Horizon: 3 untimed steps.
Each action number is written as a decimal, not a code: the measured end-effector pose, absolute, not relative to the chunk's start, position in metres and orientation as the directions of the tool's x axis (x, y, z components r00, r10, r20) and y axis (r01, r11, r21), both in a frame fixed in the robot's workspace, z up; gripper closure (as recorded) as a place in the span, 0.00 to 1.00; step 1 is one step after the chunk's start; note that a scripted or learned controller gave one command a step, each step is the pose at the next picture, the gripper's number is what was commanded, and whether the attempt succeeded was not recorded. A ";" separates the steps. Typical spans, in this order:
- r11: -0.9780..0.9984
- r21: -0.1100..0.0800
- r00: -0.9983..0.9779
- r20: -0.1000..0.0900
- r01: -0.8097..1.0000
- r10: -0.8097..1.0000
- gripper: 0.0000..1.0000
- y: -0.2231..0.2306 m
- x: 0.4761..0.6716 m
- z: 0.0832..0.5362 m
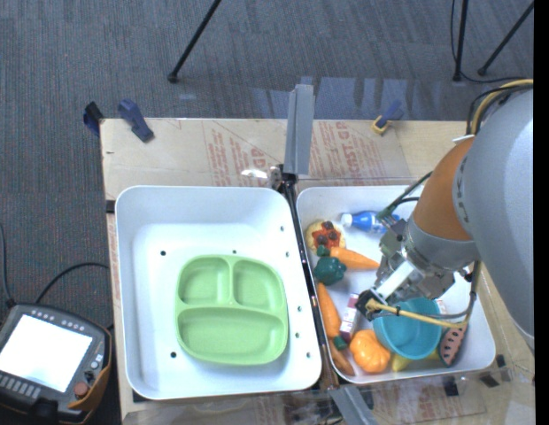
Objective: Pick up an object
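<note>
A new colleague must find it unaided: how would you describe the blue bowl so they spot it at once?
Find the white bin on the view's right, the one crowded with toy food. Go to its near edge, where a round orange toy lies; the blue bowl sits right beside it. It is the only open, hollow turquoise thing there.

The left bin [150,237] and the right bin [354,200] looked like smooth, slightly glossy plastic. The green tray [232,311] seemed matt plastic. The bench top [204,149] resembled printed cardboard, and the floor [80,42] was rough carpet.
</note>
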State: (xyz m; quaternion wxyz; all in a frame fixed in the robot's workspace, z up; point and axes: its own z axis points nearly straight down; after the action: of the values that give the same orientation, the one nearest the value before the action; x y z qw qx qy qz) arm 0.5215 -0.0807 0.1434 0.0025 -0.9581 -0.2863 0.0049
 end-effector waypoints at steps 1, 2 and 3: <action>-0.960 -0.003 0.960 -0.005 0.281 0.281 1.00 -0.003 0.567 0.186; -0.971 -0.004 0.971 -0.009 0.239 0.239 1.00 -0.018 0.502 0.185; -0.980 0.001 0.980 0.008 0.201 0.201 1.00 -0.062 0.483 0.189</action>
State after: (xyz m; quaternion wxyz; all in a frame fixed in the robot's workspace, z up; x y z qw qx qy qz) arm 0.4825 -0.0624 0.1893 -0.0002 -0.9949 -0.1008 -0.0039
